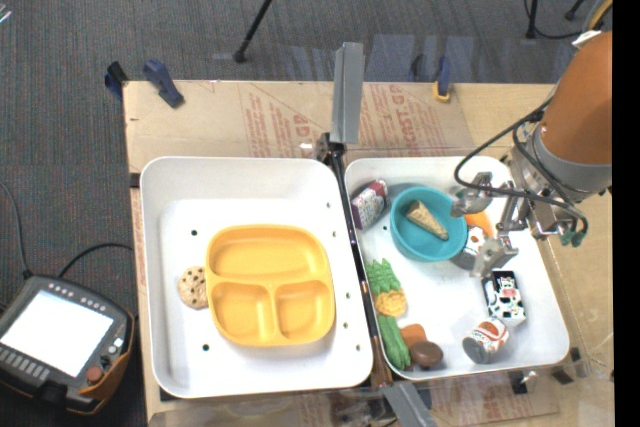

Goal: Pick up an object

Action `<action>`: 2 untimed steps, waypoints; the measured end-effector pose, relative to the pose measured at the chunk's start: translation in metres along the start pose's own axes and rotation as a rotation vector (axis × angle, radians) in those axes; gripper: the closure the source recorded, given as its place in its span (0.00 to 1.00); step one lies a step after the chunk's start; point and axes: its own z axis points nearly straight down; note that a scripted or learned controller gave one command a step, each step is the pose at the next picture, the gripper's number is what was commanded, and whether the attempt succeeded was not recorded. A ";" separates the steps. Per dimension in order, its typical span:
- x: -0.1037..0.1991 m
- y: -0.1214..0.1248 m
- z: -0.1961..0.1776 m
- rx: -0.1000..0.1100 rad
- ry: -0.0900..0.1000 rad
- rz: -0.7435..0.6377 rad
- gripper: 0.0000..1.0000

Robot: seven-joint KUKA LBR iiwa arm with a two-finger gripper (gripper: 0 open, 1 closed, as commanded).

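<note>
The arm (580,115) reached in from the right, over the right bin (455,310). Its gripper (487,237) hung low at the teal bowl's (428,224) right rim, and whether the fingers were apart or together could not be told from here, nor whether anything sat between them. A wedge of food (427,220) lay in the bowl. A small orange thing (479,221) peeked out just beside the gripper. Below it stood a black-and-white carton (505,297), and nearer the front corner a small can (486,339) lay tilted. Along that bin's left wall: a red-and-white box (368,204) up top, then green veg (383,278), corn (391,301), a carrot (412,332) and a brown lump (427,353). In the left bin (170,215), a yellow tray (270,284) sat in the middle with a cookie (192,287) touching its left edge.
</note>
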 end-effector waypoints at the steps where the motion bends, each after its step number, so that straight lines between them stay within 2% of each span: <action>1: -0.070 -0.036 0.087 -0.003 0.007 -0.084 0.00; 2: -0.069 -0.061 0.168 -0.001 -0.001 -0.056 0.00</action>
